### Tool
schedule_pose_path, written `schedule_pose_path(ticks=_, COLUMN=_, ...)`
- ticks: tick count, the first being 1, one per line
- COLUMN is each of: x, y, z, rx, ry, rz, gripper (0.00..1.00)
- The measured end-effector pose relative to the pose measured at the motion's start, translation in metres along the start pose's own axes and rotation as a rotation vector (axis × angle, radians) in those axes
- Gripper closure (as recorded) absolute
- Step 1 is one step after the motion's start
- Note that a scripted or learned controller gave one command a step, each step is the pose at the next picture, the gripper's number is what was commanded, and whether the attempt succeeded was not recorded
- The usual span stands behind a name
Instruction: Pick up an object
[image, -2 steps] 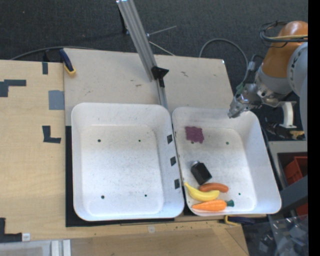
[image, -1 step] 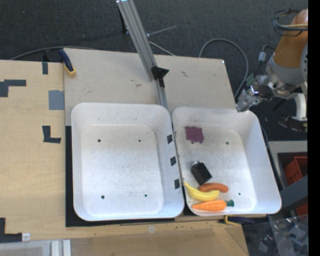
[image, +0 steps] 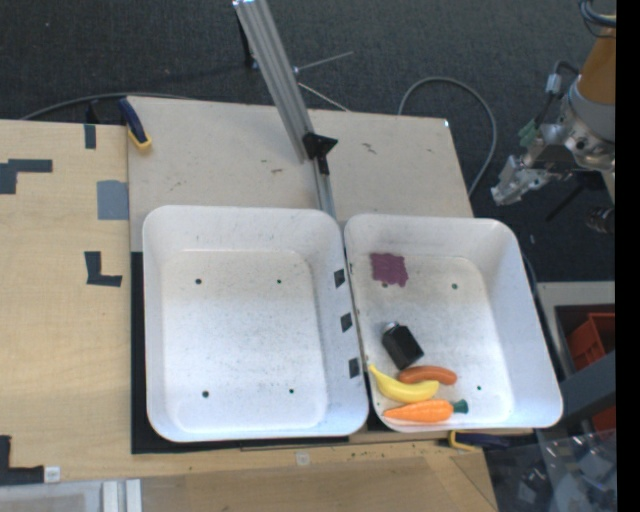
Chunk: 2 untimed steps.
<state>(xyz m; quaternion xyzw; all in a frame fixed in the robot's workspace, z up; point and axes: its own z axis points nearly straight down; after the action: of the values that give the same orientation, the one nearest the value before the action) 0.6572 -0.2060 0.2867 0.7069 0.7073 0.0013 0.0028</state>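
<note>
- The pickable things lie in the right bin (image: 505, 300), bunched toward its near left corner: a small black block (image: 402, 345), a toy sausage (image: 428, 376) just below it, a toy banana (image: 396, 384) curving beside the sausage, and a toy carrot (image: 425, 411) against the near wall.
- A flat purple patch (image: 389, 268) lies apart from them, toward the far side of the same bin.
- The cluster probably sits where things slid or were dropped; sausage, banana and carrot touch or nearly touch, so a clean pinch on one looks awkward. The black block and the purple piece stand freer.
- The hand (image: 517, 178) hangs off the right bin's far right corner, outside its rim and well apart from every object; whether it is apart or together I cannot tell, and nothing shows in it.
- The left bin (image: 240, 320) touches the right one along their shared walls.
- Both rest on a pale wooden counter (image: 60, 300) marked with dark tape; a metal rail (image: 285, 80) slants in from behind, and a cable (image: 440, 95) loops over dark floor.
</note>
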Motion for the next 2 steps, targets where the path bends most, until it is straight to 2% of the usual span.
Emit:
schedule_pose_path(ticks=1, x=0.047, y=0.003, z=0.016, rx=0.008, ry=0.003, rz=-0.004, gripper=1.0)
schedule_pose_path(ticks=2, x=0.098, y=0.005, z=0.013, rx=0.007, ry=0.003, rz=-0.006, gripper=1.0)
